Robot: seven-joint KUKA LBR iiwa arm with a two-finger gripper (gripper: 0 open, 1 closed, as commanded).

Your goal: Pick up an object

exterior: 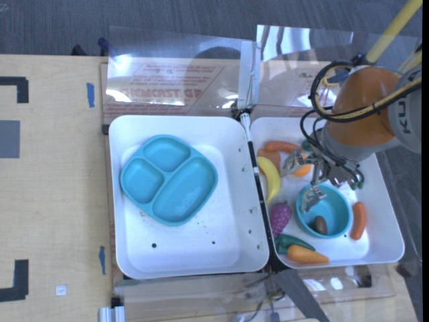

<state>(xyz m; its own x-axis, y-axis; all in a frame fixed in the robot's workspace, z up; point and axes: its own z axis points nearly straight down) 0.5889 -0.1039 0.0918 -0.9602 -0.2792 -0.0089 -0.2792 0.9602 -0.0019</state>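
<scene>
So we've got the pincer hanging right over the far-left rim of the blue bowl in the right bin, bowl just near-right of it. Can't tell its state from here. Arm comes down steeply from the far right.

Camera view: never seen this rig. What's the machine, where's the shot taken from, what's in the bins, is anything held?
One fixed camera looks down at a slant on two shallow white bins. The grey robot arm with an orange band reaches in from the right; its two-finger gripper hangs over the round blue bowl in the right bin. Around it lie a yellow toy banana, purple grapes, an orange carrot and a red sausage. The left bin holds a blue divided plate. I cannot see anything gripped.
</scene>
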